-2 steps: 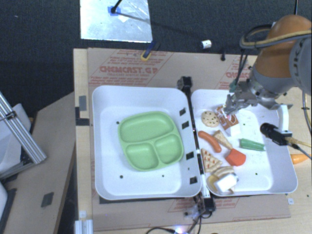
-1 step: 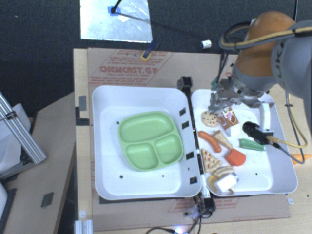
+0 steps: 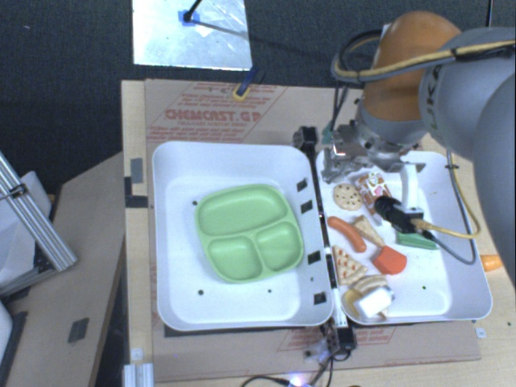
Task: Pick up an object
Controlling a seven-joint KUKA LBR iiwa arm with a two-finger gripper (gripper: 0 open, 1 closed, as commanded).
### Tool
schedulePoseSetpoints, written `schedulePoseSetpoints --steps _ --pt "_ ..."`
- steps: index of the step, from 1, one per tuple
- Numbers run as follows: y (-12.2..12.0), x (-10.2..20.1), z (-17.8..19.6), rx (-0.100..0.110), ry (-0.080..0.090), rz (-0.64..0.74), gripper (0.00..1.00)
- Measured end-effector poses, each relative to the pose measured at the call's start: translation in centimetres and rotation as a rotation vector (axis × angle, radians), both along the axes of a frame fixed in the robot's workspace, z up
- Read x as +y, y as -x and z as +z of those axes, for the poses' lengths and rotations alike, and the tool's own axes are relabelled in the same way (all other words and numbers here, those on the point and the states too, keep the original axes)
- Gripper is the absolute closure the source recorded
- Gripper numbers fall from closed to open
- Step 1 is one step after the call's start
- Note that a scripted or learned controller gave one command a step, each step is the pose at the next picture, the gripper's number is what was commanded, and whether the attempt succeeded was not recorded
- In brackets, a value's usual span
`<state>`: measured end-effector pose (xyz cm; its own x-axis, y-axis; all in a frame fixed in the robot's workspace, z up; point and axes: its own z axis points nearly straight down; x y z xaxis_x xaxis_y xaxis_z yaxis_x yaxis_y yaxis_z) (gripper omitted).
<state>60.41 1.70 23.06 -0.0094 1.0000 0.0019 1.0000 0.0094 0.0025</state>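
Dark carpet surrounds a pale wooden desk (image 3: 89, 216), and a shiny silver sheet (image 3: 192, 22) lies on the floor beyond it. On the desk a printed cardboard sheet (image 3: 214, 111) carries two white bins side by side.

The left bin (image 3: 173, 240) holds a green divided plate (image 3: 246, 232), lying flat near its middle.

The right bin (image 3: 451, 272) holds a cluster of toy foods along its left half. A round speckled cookie (image 3: 347, 195) lies near the far end. A red sausage (image 3: 347, 234) lies aslant nearer the camera, with a tan triangular slice (image 3: 371, 230) just beside it. A pizza wedge (image 3: 347, 263) sits close to the wall between the bins. An orange-red piece (image 3: 390, 260) lies to its right. A white block (image 3: 373, 302) rests at the near end.

The grey arm (image 3: 468, 95), with its orange band (image 3: 407, 47), reaches in from the right. Its pincer (image 3: 343, 166) hangs over the far left corner of the right bin, just beyond the cookie. I cannot tell whether the pincer is wide or narrow, and no object is seen held in it.
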Motion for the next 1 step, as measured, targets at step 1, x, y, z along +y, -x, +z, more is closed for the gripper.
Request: schedulePoseSetpoints --steps 1 --pt "0.16 0.55 -0.68 0.002 0.002 -0.003 1.00"
